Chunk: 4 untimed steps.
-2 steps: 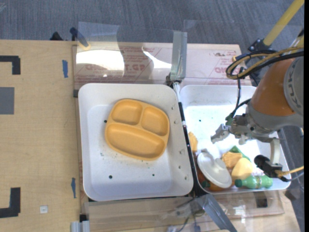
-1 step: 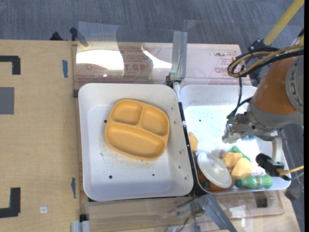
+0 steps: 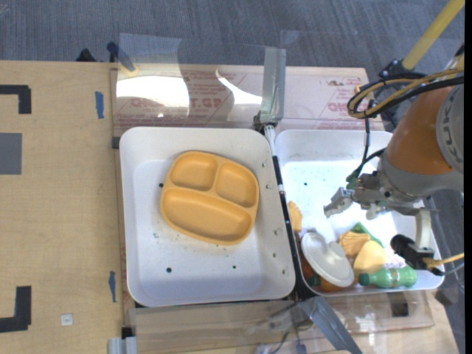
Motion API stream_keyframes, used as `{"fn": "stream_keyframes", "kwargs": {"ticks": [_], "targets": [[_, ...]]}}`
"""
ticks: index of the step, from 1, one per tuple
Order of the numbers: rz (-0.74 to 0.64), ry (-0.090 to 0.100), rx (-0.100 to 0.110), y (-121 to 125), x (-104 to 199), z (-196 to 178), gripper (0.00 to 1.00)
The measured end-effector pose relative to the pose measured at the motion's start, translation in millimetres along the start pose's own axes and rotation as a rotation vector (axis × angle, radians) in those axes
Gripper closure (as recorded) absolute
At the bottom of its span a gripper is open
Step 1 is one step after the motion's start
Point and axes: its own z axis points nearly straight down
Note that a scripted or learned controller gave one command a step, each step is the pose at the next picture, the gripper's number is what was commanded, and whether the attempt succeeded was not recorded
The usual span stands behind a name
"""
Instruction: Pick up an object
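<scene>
While my arm reaches over the right bin, the gripper hangs above the toy pile along that bin's near edge; fingers' state I cannot tell. Orange divided plate fills the left bin.

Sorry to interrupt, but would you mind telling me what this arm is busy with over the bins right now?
The arm is trying to pick something out of the right bin. Its claw hangs over that bin, just above a pile crowded into the near end: a white lid, a green bottle and some yellow and orange pieces. Nothing can be seen in its grip. The left bin holds an orange divided plate, lying flat and untouched.
</scene>
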Motion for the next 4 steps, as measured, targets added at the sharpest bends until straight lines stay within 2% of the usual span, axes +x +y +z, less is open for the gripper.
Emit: {"fn": "stream_keyframes", "kwargs": {"ticks": [1, 2, 3, 4], "targets": [[-0.150, -0.001, -0.008, 22, 55, -323, 0.00], [0.153, -0.002, -0.003, 5, -25, -352, 0.00], [0.803, -0.002, 0.000, 32, -65, -351, 0.00], [0.437, -0.001, 0.007, 22, -100, -240, 0.00]]}}
